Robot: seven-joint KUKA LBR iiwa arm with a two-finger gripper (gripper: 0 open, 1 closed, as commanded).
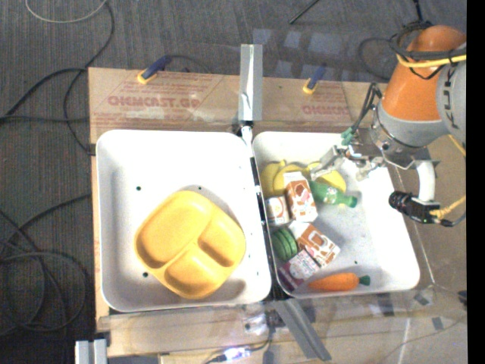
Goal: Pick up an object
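Here the pincer [331, 163] hung over the right bin's [394, 256] upper part, above a yellow fruit [333, 181]; its grip state was unclear

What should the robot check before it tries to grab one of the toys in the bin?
1. Hand over the right bin with the toys: ok, it sits above the back part.
2. A toy near the hand: ok, the yellow toy and green bottle lie just beneath it.
3. Hand open or shut: cannot tell, too small and blurred.
4. Anything held already: cannot tell.
5. Room around the target: not ok, the cartons crowd close beside it.
6. Easier pick: ok, the carrot lies apart at the front.
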